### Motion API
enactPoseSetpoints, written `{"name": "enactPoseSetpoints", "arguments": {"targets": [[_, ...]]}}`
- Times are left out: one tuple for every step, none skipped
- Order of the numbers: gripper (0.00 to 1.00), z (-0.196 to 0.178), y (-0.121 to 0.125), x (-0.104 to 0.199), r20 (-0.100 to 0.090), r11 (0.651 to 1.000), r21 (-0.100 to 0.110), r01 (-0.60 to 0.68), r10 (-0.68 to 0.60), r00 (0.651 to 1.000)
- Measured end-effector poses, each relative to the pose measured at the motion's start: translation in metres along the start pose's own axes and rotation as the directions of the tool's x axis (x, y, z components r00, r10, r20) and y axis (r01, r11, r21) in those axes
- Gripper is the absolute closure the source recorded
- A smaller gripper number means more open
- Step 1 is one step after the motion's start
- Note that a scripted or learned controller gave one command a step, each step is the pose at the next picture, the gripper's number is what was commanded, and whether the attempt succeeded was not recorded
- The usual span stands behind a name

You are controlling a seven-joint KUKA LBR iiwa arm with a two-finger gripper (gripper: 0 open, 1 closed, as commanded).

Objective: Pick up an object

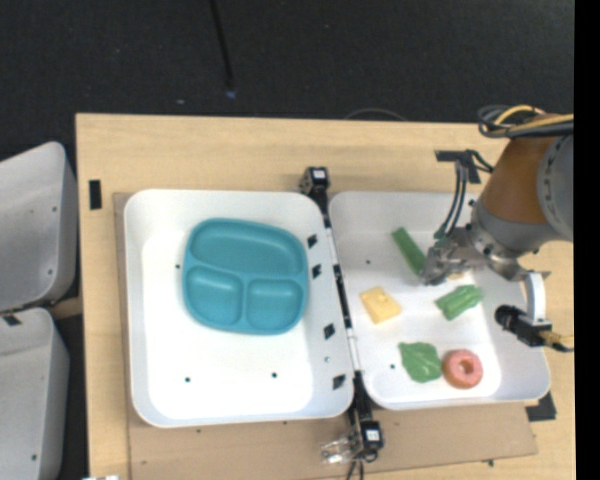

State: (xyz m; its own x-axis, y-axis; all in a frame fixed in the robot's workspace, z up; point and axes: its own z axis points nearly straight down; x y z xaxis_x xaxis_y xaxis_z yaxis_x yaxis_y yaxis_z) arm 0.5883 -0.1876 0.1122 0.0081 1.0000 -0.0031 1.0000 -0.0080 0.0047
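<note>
Grey arm with orange band, highest over the bench, reaching in from 3 o'clock; two-finger gripper point(444, 266) low over the right white bin point(380, 223), just at 12 o'clock of that bin's middle. Jaws: cannot tell whether spread or pressed together, tips lost against the dark wrist hardware. Nothing seen pinched.

Likely target: dark green elongated block point(410, 251), lying slantwise just at 9 o'clock of the gripper, perhaps touching it. Just at 5 o'clock of the gripper: light green stubby block point(458, 301). Further off in the same bin: yellow wedge-shaped piece point(380, 305) at 8 o'clock, green leafy-looking toy point(418, 360) at 6 o'clock, pink ring-shaped toy point(464, 368) beside it. Teal divided plastic plate point(247, 275) well apart in the left white bin point(160, 378).

Risks, as judged:
- Closing beside the dark green block instead of around it, so a shove toward the bin wall and no hold.
- Gripping near one end of a long, slanted piece, then swinging and slipping on the lift.
- Landing between the two green blocks and catching neither.
- Pressing too low, scraping the bin floor.
</note>
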Motion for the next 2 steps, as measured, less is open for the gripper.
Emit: {"name": "enactPoseSetpoints", "arguments": {"targets": [[1.0, -0.045, -0.001, -0.007, -0.001, 1.0, 0.0, 0.0, 0.0, 1.0], [1.0, -0.109, -0.002, -0.005, 0.0, 1.0, -0.003, 0.013, -0.013, 1.0]]}}
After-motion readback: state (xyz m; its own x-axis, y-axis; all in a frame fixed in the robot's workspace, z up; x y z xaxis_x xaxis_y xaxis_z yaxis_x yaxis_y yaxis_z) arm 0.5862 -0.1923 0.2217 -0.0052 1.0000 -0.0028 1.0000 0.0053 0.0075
